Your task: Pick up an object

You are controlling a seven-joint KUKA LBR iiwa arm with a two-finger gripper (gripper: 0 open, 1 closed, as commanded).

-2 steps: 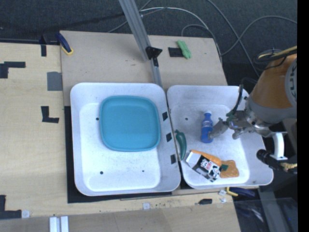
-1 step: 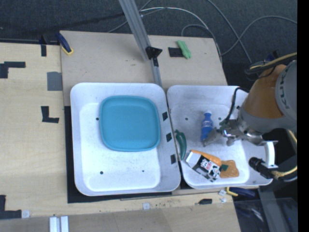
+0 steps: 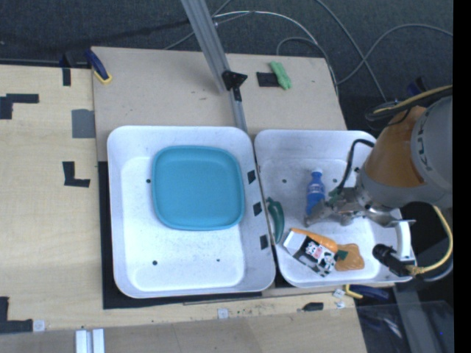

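In the right bin [image 3: 294,147] a small blue bottle [image 3: 315,187] lies near the middle. A green curved tool [image 3: 275,216] rests by the bin's left wall. An orange, black and white packet [image 3: 315,250] and an orange piece [image 3: 350,257] lie at the front. My gripper [image 3: 329,206] hangs low over the bin, just right of and below the blue bottle, with a finger [image 3: 316,213] reaching toward the bin floor. Nothing shows between its fingers. The grey arm with its orange band [image 3: 394,153] comes in from the right.
The left bin [image 3: 125,219] holds a turquoise square plate [image 3: 197,187]. A grey metal pole [image 3: 213,43] slants over the bench behind the bins. A green clip [image 3: 280,75] and a blue-yellow clamp [image 3: 98,66] lie on the board. Cables run at the right.
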